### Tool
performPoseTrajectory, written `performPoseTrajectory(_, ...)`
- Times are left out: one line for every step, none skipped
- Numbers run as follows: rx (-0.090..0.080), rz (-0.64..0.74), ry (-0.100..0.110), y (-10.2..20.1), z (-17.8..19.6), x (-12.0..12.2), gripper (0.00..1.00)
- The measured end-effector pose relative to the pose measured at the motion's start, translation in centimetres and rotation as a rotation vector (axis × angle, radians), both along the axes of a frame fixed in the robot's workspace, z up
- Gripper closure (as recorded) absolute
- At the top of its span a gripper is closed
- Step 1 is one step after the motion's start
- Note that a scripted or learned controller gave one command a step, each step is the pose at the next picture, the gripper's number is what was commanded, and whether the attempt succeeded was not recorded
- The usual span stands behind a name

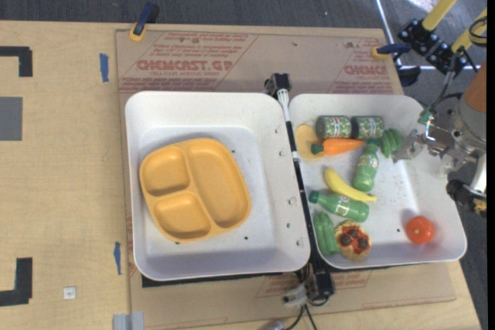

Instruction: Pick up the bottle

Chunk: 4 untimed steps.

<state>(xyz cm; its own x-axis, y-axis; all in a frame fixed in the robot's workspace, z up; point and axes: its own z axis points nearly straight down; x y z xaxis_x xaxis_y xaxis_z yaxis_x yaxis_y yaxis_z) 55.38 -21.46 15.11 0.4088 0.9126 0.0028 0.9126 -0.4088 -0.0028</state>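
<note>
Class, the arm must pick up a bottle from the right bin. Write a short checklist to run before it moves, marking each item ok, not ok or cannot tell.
1. Bottles in the right bin: ok, upright-label green bottle and lying green bottle.
2. Bottle tops unobstructed: ok.
3. Banana apart from both bottles: not ok, it touches them.
4. Hand above a bottle: not ok, it sits to the right.
5. Hand open: cannot tell.

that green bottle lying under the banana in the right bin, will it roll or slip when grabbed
The green bottle lies on its side, so a push across its length would probably make it roll. Its surface looks smooth and glossy, so the fingers may slip unless they close across the body. The banana seems to touch it and the pizza slice lies close, so both may shift.
</note>
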Motion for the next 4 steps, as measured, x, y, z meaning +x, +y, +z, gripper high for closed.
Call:
performPoseTrajectory(0.003, -0.366, -0.002, 2.6, -6.4, 5.0, 0.0)
performPoseTrajectory(-0.003, -0.381, -0.002, 8.0, -6.4, 1.6, 0.0)
performPoseTrajectory(-0.005, -0.285, -0.009, 10.0, -6.3, -2.3, 0.0)
performPoseTrajectory(-0.004, -0.667, -0.009, 11.9, -6.3, -4.1, 0.0)
